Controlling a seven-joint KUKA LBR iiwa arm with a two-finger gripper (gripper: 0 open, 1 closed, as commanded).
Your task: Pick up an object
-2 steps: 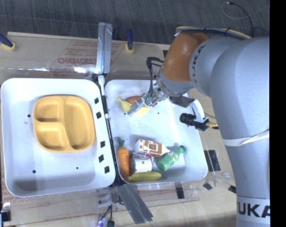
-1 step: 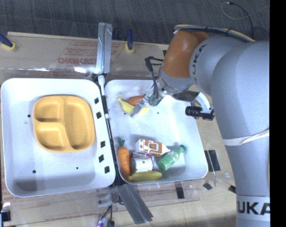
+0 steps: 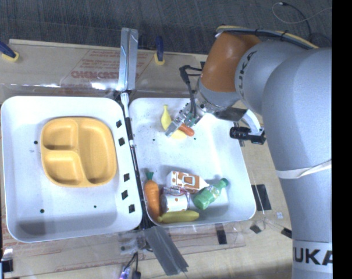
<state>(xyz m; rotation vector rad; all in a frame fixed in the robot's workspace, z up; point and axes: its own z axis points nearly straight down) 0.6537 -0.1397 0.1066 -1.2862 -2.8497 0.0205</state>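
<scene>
Camera view, right bin: a small orange-red object lies near the far edge, beside a yellow piece, touching the lowered gripper, whose grip state cannot be told. Judged stage: grasp under way, lift remaining.

Dark grey ribbed carpet floor beyond bench, thin pale cable loop lying on it at upper right. Light wooden bench top with faded red print, blue clamp on far edge, yellow-tipped clamp at left corner. Light even, soft shadows.
</scene>
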